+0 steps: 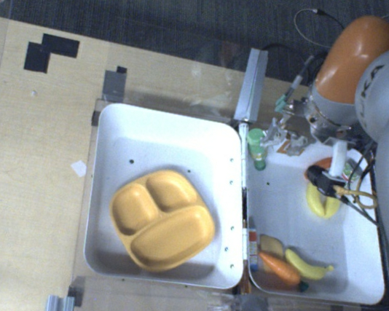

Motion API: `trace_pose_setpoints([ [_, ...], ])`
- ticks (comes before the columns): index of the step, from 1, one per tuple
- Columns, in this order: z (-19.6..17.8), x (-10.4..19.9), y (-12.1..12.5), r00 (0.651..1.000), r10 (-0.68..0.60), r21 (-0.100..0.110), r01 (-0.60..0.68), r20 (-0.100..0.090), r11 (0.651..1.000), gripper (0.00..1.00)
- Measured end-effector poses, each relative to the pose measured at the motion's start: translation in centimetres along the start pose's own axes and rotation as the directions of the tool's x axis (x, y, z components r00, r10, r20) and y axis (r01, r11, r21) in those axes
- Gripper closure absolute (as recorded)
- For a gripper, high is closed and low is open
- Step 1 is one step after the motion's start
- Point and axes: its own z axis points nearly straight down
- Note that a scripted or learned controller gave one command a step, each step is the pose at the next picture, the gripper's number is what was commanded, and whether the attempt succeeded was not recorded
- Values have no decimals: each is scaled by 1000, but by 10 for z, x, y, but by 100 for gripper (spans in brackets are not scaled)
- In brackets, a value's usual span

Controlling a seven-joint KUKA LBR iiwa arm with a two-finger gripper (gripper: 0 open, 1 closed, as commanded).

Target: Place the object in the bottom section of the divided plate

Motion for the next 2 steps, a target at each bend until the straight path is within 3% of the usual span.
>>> trace_pose_setpoints([
  [1,-1,85,-42,1000,-26,-15,26,-3,1000,100],
  [2,-13,85,-40,1000,-28,-20,28,-5,999,100],
])
